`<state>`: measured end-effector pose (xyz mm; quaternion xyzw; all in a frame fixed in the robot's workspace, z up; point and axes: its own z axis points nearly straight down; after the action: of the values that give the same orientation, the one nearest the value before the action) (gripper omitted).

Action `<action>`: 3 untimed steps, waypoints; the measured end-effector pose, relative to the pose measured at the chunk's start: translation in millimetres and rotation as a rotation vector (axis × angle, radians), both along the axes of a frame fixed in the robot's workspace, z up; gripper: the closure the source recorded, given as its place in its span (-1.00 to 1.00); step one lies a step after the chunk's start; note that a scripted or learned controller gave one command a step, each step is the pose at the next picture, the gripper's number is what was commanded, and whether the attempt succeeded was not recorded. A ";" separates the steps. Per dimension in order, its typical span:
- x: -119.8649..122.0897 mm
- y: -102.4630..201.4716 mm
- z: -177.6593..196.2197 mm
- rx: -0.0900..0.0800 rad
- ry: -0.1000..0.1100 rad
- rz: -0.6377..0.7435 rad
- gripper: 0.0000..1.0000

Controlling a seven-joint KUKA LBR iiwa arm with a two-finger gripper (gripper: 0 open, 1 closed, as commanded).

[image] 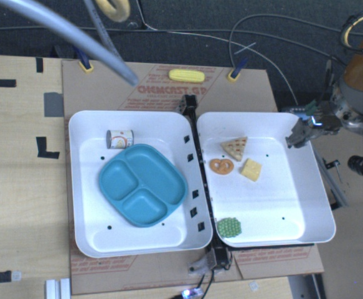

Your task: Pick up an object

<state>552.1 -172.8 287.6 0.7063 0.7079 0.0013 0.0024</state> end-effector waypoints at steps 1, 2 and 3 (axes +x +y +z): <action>-11.5 51.2 -20.5 0.002 0.008 0.002 1.00; -26.8 108.9 -24.5 0.002 0.008 0.004 1.00; -43.0 165.5 -32.7 0.002 0.009 0.004 1.00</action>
<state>509.1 -7.4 254.9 0.7050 0.7092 -0.0010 -0.0016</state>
